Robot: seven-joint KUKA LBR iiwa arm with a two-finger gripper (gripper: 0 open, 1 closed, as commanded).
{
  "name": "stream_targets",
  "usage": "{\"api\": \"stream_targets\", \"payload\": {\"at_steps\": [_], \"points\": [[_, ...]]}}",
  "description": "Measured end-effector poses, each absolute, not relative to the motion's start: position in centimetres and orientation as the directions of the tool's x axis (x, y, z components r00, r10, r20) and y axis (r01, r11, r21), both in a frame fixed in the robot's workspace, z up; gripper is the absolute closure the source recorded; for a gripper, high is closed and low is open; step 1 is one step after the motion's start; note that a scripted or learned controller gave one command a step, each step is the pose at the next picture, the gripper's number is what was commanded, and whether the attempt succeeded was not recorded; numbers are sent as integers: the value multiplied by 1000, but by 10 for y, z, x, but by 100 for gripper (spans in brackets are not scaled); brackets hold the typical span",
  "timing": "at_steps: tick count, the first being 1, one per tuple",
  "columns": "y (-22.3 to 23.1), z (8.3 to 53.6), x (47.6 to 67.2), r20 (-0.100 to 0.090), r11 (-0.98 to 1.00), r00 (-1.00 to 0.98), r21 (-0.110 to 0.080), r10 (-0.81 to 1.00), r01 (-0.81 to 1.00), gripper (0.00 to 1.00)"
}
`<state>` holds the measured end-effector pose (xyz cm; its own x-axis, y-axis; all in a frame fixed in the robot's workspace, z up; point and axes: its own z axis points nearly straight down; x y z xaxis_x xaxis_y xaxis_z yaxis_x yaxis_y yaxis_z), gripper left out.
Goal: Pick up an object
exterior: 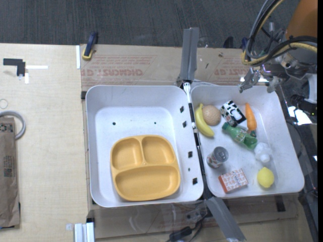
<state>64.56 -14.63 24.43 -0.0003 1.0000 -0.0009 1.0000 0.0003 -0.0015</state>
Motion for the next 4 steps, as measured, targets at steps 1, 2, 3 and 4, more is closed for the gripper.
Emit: {"api": "stream_targets", "payload": {"at_steps": [1, 2, 3, 4], "points": [[-175, 124, 659, -3, -117, 117, 3, 993, 993, 0], [-193, 94, 660, -3, -211, 211, 4, 977, 977, 0], [-193, 104, 661, -5, -208, 208, 5, 978, 978, 100], [-138, 201, 660, -1, -161, 161, 2, 987, 987, 100]]}}
